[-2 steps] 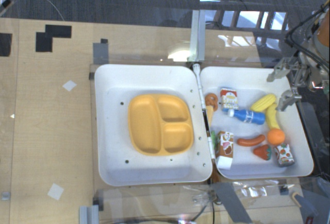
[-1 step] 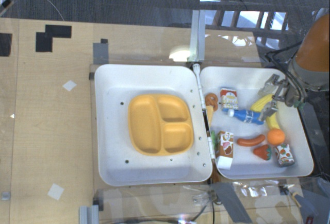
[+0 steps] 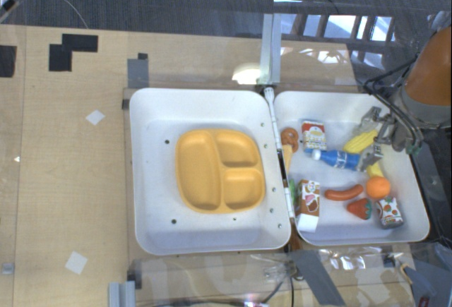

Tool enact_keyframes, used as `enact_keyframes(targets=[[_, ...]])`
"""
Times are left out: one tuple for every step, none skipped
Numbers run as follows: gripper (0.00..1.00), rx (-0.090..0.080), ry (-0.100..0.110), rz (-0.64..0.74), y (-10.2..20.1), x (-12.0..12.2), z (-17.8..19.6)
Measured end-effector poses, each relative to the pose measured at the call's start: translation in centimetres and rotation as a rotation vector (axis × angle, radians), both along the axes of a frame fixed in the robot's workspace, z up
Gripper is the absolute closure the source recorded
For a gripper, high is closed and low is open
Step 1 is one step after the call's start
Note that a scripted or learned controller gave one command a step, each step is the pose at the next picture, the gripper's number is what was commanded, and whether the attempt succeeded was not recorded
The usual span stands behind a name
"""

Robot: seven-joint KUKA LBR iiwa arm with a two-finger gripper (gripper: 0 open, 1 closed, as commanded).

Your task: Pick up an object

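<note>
Approach step: gripper (image 3: 380, 135) hangs low over the right bin (image 3: 332, 102), at the corn cob (image 3: 360, 138), above the blue bottle (image 3: 337, 158). Grip state too blurred to tell; nothing seen held. Next likely calls for settling squarely on the cob before lifting.

You get open floor in the left bin (image 3: 152, 157) around the yellow tray (image 3: 219, 170). The right bin (image 3: 339, 104) is crowded; only its far strip stays bare.
</note>
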State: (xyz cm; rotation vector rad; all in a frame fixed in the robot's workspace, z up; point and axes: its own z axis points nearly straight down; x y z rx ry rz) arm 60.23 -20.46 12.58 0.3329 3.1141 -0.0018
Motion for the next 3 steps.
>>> enact_keyframes(targets=[[0.00,0.005,-0.001,-0.367,3.8,2.9,-3.0],[0.00,0.003,-0.003,-0.283,2.9,2.9,-3.7],[0.00,0.002,0.009,-0.439,3.4,5.7,-3.7]])
